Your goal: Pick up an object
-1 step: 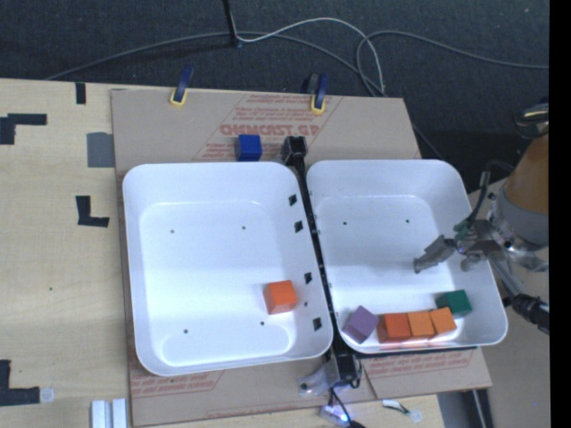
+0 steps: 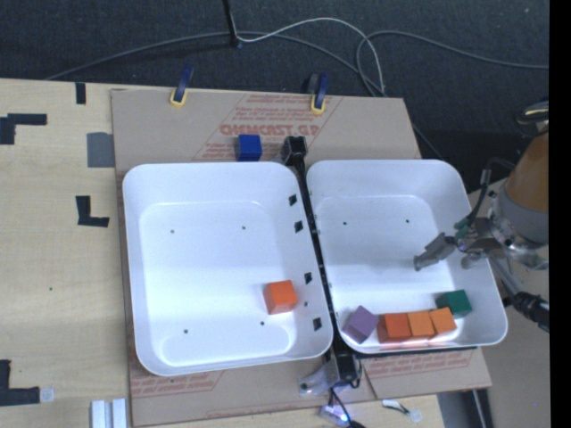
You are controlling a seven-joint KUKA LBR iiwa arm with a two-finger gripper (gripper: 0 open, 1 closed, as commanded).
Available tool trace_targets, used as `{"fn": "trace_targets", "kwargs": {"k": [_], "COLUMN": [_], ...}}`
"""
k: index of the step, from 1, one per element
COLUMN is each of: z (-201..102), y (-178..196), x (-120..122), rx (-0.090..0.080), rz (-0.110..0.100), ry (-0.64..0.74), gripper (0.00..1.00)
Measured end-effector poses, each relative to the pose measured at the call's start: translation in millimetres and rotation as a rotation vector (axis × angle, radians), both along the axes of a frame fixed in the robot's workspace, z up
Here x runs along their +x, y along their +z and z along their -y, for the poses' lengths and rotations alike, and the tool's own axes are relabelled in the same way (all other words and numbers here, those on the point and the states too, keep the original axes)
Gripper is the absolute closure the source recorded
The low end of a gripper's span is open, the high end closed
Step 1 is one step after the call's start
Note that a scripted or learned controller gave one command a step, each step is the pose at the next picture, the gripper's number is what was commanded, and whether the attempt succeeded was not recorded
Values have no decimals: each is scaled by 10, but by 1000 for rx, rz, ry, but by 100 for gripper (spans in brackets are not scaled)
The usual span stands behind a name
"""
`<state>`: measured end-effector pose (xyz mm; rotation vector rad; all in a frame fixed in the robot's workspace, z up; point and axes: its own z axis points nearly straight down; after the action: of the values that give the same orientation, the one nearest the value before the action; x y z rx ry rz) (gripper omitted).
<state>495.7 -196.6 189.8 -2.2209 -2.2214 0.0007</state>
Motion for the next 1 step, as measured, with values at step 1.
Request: {"fn": "trace_targets", "kwargs": {"k": [1], "z": [41], "y": [-434], "x": [-1], "rx": [1], "rz": [-4], "ry": [0], "gripper": [0]}}
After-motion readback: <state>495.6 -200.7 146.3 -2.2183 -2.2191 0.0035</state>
